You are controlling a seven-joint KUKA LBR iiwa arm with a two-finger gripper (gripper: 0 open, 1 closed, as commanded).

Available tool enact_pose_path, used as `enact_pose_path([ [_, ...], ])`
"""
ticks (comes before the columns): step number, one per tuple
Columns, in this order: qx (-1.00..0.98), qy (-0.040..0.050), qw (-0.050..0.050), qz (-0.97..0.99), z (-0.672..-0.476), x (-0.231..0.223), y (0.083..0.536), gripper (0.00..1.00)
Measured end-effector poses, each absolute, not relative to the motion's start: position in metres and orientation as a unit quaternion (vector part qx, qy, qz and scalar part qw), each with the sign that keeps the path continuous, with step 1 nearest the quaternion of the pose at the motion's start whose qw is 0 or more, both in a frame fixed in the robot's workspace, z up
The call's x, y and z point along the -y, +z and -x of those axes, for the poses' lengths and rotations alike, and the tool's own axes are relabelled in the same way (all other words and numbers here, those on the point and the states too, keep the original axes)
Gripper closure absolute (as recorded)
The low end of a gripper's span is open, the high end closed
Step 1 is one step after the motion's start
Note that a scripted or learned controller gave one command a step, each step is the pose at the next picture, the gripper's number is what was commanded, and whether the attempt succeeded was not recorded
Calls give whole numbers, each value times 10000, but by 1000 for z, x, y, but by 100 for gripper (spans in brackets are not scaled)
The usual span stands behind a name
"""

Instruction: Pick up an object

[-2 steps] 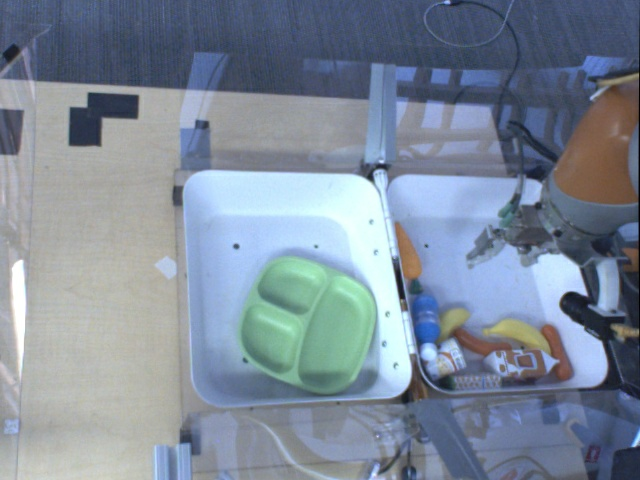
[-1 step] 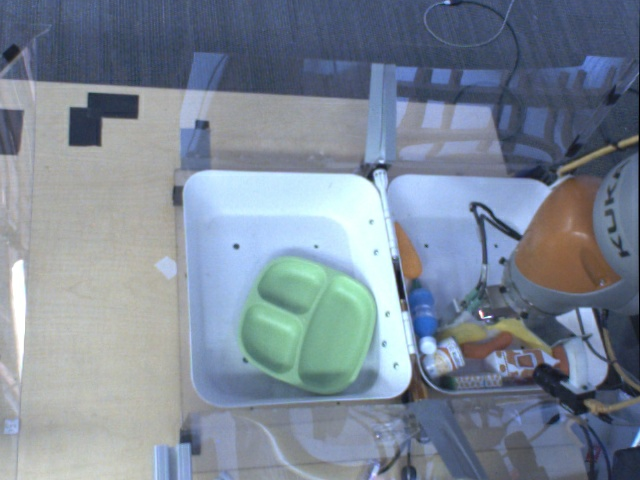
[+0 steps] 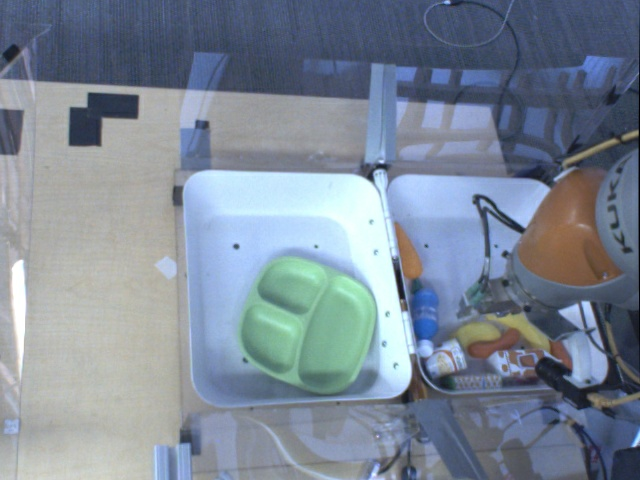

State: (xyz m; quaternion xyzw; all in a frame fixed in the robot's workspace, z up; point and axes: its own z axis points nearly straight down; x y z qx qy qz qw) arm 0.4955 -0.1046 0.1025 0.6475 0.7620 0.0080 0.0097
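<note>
The tabletop [image 3: 100,298] is light wood and carries two shallow white bins side by side. A grey divider rail runs between them at the far side.

Left bin [image 3: 215,218]: contains one green plate [image 3: 308,323] with three compartments. The plate lies in the near half of the bin, slightly tilted, with its right edge close to the wall shared with the other bin.

Right bin [image 3: 440,208]: contains a group of small items gathered in the near half.
- An orange carrot-shaped item [image 3: 408,253] lies along the left wall, pointing toward the far side.
- A blue bottle [image 3: 425,311] lies just nearer than it, also along the left wall, with its white cap toward the near edge.
- A small sauce bottle [image 3: 448,358] lies on its side near the bottom left corner.
- A yellow banana [image 3: 500,328] lies to the right of the blue bottle, and a red sausage-like item [image 3: 493,344] touches it on the near side.
- A flat packet [image 3: 510,366] with a printed label lies at the near edge.
- A white cup-like item [image 3: 585,360] sits at the right of the group, partly covered by cabling.

The arm [image 3: 580,233] reaches in from the right. Its orange band sits over the right side of the right bin, above the group of items. The jaws are hidden beneath the wrist body, so their state cannot be determined. Black cables loop from the wrist across the far part of the right bin.
</note>
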Motion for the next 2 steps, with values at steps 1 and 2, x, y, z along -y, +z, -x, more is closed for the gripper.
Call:
enact_pose_path([
  [1,-6719,29,31,-7407,-521,41,227,100],
  [2,-8279,20,35,-5609,-540,15,232,100],
])
